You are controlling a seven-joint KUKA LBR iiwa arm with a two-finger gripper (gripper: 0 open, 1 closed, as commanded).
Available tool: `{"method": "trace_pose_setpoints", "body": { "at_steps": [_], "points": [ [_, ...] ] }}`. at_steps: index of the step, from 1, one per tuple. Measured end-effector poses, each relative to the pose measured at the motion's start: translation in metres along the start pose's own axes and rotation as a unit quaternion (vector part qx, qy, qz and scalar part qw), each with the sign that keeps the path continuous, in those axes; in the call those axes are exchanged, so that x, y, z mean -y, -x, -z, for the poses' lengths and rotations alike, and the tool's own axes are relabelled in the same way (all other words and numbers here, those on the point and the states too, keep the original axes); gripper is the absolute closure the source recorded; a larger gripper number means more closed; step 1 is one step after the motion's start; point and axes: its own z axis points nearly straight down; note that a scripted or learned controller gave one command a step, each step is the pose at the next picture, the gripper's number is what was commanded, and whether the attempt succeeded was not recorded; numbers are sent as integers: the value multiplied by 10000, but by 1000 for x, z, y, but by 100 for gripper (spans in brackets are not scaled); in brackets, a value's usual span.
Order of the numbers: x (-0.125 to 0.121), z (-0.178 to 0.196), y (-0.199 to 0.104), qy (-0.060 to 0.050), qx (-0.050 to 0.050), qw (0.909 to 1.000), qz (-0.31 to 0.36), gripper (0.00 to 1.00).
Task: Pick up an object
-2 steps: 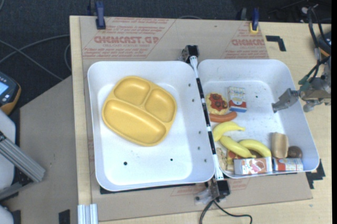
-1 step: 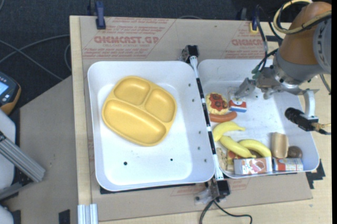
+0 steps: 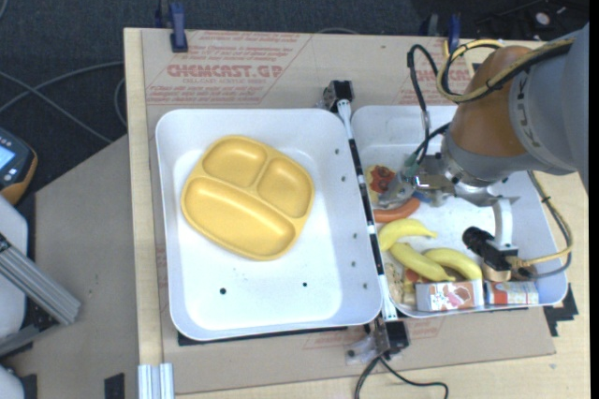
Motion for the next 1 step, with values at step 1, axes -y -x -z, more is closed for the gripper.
{"method": "trace_pose_setpoints", "body": {
  "at_steps": [1],
  "points": [
    [-4, 2, 5, 22, 0, 10000, -11, 0]
  ]
}}
